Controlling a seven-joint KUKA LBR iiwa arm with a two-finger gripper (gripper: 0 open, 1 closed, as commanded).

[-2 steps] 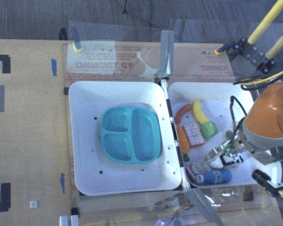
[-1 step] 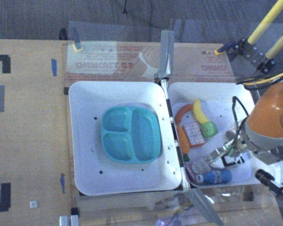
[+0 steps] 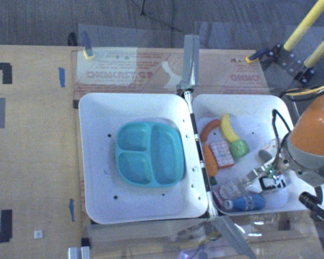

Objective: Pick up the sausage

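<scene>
Teal divided plate (image 3: 149, 154); white bins (image 3: 97, 112); orange-red sausage (image 3: 208, 130); yellow banana (image 3: 229, 128).

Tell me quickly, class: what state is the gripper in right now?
Gripper: over the right bin, whether open or shut cannot be told.

Floor: grey carpet (image 3: 54, 9), at 12 o'clock.
Bench: pale wood (image 3: 27, 144), blue tape marks (image 3: 61, 76), at 9 o'clock.

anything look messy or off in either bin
Nothing spilled or broken. The toys are crowded against the left wall of the right bin: the orange sausage curves along the divider beside the banana, and a blue bottle lies on its side. The teal tray sits slightly askew.
</scene>
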